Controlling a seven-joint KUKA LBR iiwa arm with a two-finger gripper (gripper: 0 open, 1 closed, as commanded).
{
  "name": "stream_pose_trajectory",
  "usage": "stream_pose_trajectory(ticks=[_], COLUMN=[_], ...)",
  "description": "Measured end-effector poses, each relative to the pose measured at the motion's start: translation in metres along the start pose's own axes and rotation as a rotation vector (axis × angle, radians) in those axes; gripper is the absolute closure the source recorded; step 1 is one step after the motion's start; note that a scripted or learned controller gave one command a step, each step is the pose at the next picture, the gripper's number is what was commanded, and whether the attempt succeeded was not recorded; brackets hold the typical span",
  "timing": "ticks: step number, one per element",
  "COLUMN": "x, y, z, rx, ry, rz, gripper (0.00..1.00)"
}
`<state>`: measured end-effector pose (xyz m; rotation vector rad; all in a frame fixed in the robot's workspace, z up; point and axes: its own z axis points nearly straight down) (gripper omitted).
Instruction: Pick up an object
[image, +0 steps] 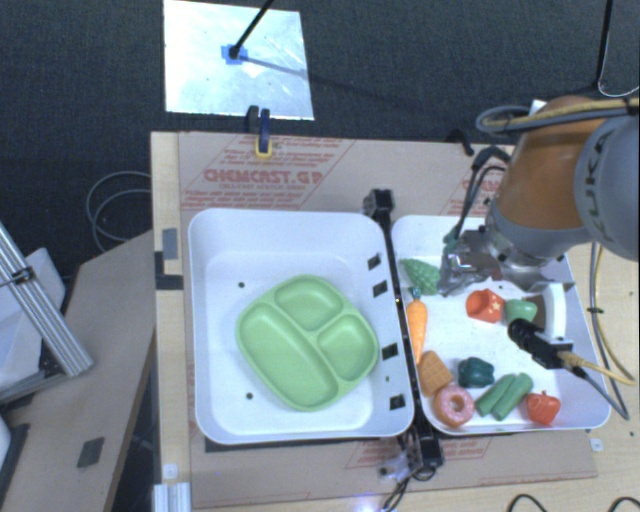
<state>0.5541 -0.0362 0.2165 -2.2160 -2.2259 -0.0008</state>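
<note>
Two shallow white bins side by side on a cardboard-covered bench (300, 165). In the left bin (225, 245), a pale green divided plate (305, 343), smooth glossy plastic, rounded, three compartments, lying tilted toward 1 o'clock. In the right bin (590, 400), a scatter of toy food, all smooth moulded plastic. Grey arm with orange band (545, 180) reaching in from 3 o'clock, gripper (458, 270) low over the bin's upper left part; jaw opening not readable from here, nothing seen between the fingers. At 9 o'clock of the gripper, just beside it, a dark green leafy vegetable (420, 274), ridged and pointed. At 5 o'clock, near it, a red-orange pepper (485, 305), lumpy and glossy. Further down at 7 o'clock, an orange carrot (417, 322), tapered, lying along the bin's left wall; below that a tan ridged bread piece (433, 371). Along the lower edge: pink ring doughnut (455, 405), dark teal broccoli-like lump (476, 372), green bean pods (505, 393), small red tomato (543, 407). Silvery foil sheet (238, 58) on dark carpet at 12 o'clock.
</note>
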Motion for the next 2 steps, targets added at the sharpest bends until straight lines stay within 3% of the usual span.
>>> stream_pose_trajectory(ticks=[2], x=[-0.0145], y=[0.0034], z=[-0.0127], rx=[-0.002], ry=[0.0], rz=[0.001], gripper=[1.0])
